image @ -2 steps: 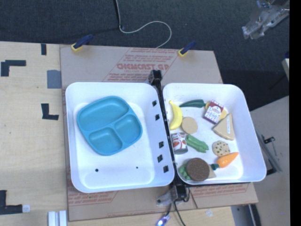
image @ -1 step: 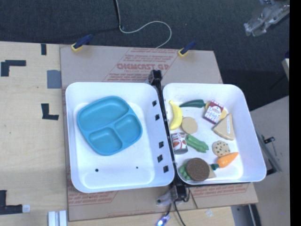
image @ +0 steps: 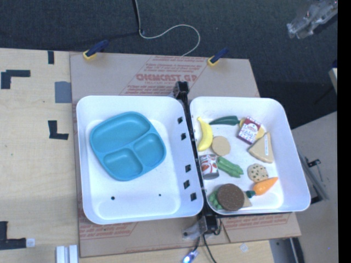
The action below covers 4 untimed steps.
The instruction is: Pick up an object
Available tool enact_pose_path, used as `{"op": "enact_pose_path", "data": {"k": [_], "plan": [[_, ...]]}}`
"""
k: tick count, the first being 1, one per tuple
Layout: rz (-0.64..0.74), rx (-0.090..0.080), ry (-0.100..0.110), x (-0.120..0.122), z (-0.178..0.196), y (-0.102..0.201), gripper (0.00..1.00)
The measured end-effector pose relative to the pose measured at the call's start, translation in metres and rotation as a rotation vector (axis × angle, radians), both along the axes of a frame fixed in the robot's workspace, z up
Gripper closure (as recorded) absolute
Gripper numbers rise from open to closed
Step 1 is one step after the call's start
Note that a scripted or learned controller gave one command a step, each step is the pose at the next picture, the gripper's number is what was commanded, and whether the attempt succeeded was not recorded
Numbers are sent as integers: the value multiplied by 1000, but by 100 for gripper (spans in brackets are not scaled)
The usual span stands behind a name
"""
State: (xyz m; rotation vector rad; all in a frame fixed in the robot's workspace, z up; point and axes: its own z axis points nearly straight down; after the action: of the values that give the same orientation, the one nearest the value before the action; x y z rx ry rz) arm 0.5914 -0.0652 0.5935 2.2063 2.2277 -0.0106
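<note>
The right bin (image: 292, 163) holds several toy foods: a yellow banana (image: 204, 134), a green pepper (image: 225, 120), a red box (image: 248, 130), a pale wedge (image: 264, 148), a tan disc (image: 221, 146), a small can (image: 209, 166), a green pickle (image: 230, 167), a cookie (image: 256, 172), a carrot (image: 265, 186) and a dark burger (image: 230, 197). My gripper (image: 311, 16) hangs blurred at the top right, high above the dark floor, well beyond the bin's far right corner. Nothing is seen in it.
The left bin (image: 137, 204) bears a blue divided plate (image: 127, 145). Both bins rest on a cardboard sheet (image: 164, 75) held by two clamps at its far edge. A white cable (image: 170, 32) loops on the dark floor behind.
</note>
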Motion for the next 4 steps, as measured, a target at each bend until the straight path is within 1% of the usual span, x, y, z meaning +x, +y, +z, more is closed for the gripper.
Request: {"op": "enact_pose_path", "data": {"k": [4], "plan": [[2,-3,0,1,40,3,100]]}}
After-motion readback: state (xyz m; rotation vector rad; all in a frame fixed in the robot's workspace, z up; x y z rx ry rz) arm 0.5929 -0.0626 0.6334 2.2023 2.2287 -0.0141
